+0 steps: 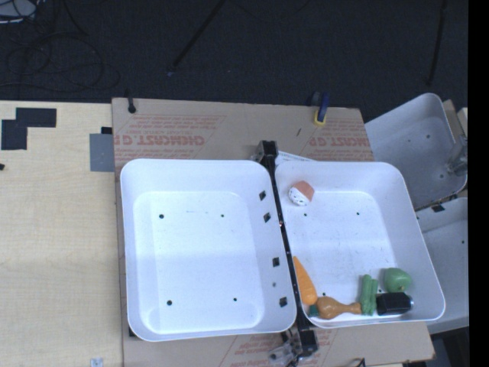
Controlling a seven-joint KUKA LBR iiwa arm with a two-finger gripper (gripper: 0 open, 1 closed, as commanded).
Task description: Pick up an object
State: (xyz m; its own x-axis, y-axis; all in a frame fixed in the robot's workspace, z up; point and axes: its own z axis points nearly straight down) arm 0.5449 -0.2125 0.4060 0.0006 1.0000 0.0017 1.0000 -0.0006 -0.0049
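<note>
The right bin (397, 197) holds several small objects. An orange and white piece (301, 193) lies near its back left corner. An orange carrot-like toy (304, 280) rests along the left wall at the front. Beside it at the front edge lie a yellow-orange piece (336, 307), a green stick-shaped piece (368, 293), a green rounded object (397, 279) and a black object (393, 303). The grey arm's base plate (416, 140) stands at the right, away from the bins.
The left bin (145, 182) sits beside the right one on a cardboard sheet (229, 128). A black divider strip (276, 228) with clips runs between the bins. A blue and yellow clamp (322, 109) grips the cardboard's back edge.
</note>
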